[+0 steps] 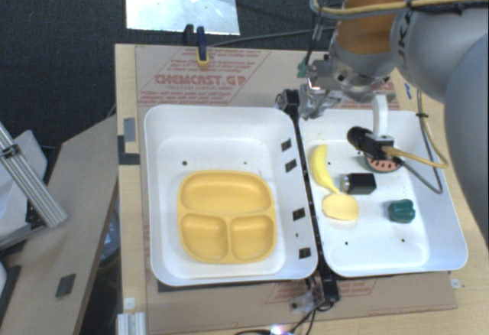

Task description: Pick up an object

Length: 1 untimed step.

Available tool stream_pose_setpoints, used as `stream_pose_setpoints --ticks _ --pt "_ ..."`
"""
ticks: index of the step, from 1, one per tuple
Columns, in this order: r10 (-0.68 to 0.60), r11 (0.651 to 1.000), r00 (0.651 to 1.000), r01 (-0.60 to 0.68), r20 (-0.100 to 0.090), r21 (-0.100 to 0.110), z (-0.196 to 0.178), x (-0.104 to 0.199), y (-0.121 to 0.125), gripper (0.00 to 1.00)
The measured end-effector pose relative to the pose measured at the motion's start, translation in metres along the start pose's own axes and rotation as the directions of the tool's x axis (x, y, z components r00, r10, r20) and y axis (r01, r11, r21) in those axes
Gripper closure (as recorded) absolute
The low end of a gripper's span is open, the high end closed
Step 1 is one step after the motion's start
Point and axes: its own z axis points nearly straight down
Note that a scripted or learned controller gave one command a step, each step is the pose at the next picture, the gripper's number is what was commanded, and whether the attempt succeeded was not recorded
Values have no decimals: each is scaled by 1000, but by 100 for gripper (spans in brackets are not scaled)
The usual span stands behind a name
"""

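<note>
The brown board (252, 66) bears red lettering, apparently "CHEMCAST GP".

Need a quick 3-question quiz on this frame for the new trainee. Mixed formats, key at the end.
1. Multiple choice: the yellow divided plate lies in
A) the bin on the view's left
B) the bin on the view's right
C) the bench outside both bins
2. True or false: the banana touches the green object.
3. Fill in: the plate has ___ compartments.
Key: 1 A; 2 false, they lie apart; 3 three.
</note>
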Motion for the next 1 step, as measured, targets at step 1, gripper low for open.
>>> stream_pose_setpoints --ticks 1 --pt "0 1000 1000 0 -1 1 17 60 -10 100"
